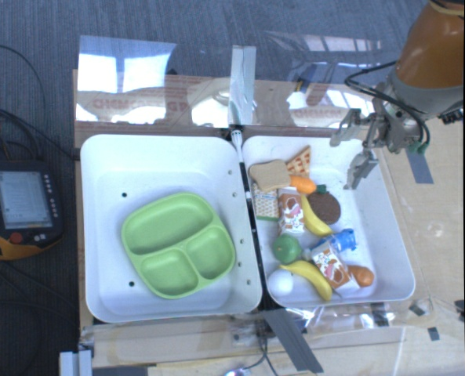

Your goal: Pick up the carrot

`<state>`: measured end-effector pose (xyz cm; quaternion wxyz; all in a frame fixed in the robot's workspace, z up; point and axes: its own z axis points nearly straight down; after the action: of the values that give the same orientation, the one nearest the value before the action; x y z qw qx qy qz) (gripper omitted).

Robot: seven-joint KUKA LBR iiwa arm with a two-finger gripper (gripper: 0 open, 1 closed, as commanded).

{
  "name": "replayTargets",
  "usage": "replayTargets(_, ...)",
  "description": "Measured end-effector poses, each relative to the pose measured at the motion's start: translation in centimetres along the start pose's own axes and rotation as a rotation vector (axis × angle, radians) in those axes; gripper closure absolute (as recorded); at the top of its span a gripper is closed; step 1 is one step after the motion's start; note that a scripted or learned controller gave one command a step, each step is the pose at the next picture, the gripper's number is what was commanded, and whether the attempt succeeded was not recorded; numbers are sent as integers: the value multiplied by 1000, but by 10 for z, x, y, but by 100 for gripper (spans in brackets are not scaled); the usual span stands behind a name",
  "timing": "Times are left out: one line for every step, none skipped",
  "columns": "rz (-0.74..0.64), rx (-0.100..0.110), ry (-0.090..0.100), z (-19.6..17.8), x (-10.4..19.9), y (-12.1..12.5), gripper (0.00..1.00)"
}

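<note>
Orange against white plastic, the carrot [303, 185] lies in the right bin [393, 233], between a waffle piece [299, 163] at its 12 o'clock and a brown cookie [324, 207] at its 5 o'clock. At the carrot's 2 o'clock, the gripper [356, 149] hangs with fingers spread, holding nothing.

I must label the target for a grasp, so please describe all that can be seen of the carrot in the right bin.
The carrot is a small orange toy, smooth like plastic, with a bit of green at its right end. It lies flat, lengthwise across the view, in the upper middle of the right bin. It touches the bread slice on its left and the waffle piece above, and the brown round cookie sits just below. The gripper hangs apart, to its upper right.
</note>
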<state>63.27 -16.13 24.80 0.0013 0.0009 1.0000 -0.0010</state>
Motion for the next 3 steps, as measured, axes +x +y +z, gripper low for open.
replayTargets(33, 4, -2, 150, -13, 2, 0)
replayTargets(78, 10, 8, 156, -16, 43, 0)
replayTargets(150, 15, 15, 155, -19, 49, 0)
